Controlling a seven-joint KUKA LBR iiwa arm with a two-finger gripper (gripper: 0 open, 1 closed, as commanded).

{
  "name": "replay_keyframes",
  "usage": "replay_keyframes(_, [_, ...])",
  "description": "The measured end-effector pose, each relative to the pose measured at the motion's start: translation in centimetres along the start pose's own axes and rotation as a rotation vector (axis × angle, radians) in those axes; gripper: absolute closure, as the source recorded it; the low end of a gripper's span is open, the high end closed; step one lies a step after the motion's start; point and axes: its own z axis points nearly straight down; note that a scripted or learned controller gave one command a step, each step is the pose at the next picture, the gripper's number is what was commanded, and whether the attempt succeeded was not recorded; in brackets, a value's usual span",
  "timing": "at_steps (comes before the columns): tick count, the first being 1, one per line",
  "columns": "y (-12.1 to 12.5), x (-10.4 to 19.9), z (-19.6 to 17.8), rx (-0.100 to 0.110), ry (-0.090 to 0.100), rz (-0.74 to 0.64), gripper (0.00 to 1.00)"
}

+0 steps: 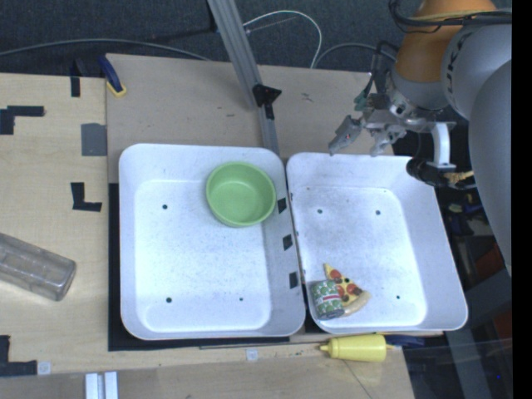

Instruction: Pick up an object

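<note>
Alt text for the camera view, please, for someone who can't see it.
The robot arm reaches in from the right, its tool over the far rim of the right bin, holding nothing. That bin holds a toy pizza slice and a small can; the left bin holds a green bowl.

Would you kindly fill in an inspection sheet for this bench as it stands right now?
Surface: wooden bench bearing two white bins, left bin and right bin, side by side.
Job's things: green bowl upright at the back of the left bin; pizza-slice toy against a small printed can, front-left corner of the right bin.
Clutter: yellow bottle lying in front of the right bin; clear plastic container lying left of the bins.
Grippers: gripper above the right bin's back rim, fingers spread, nothing between them.
Cables: white cable looping behind the bench.
Surroundings: slanted metal pole; dark floor.
</note>
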Motion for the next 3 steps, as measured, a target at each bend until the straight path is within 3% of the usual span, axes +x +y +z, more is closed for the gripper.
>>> replay_keyframes(1, [0.0, 0.0, 0.0, 0.0, 0.0, 0.0, 0.0])
replay_keyframes(3, [0.0, 1.3, 10.8, 0.009, -0.001, 0.002, 0.0])
